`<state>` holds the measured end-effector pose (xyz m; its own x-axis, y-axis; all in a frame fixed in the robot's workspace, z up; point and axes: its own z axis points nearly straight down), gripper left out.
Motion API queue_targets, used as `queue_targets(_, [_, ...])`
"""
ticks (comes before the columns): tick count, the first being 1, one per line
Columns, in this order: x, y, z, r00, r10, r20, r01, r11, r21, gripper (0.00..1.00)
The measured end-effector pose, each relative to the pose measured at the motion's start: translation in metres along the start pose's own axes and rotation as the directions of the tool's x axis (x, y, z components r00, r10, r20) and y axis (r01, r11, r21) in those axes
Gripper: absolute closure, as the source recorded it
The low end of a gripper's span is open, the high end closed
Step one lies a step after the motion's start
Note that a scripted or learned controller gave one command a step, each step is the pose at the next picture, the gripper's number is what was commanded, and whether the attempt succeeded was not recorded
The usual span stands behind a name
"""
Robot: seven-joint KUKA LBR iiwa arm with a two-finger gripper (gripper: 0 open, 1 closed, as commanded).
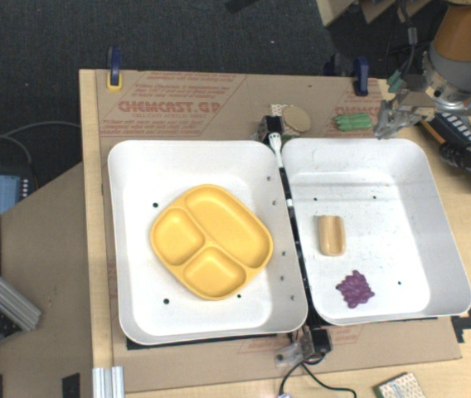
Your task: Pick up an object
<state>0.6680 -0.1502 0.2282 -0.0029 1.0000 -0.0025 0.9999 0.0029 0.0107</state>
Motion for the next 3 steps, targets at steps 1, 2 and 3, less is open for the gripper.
queue_targets(1, [0.052,-0.002,0.035,1.0,-0.002,-0.005,0.002,1.0,0.014,1.0])
queue_targets(2, [0.038,0.0,-0.006,1.0,0.003,-0.001,-0.003,1.0,0.005,1.0])
queue_targets(3, [0.01,0.0,-0.071,1.0,0.005,0.002,-0.005,1.0,0.0,1.0])
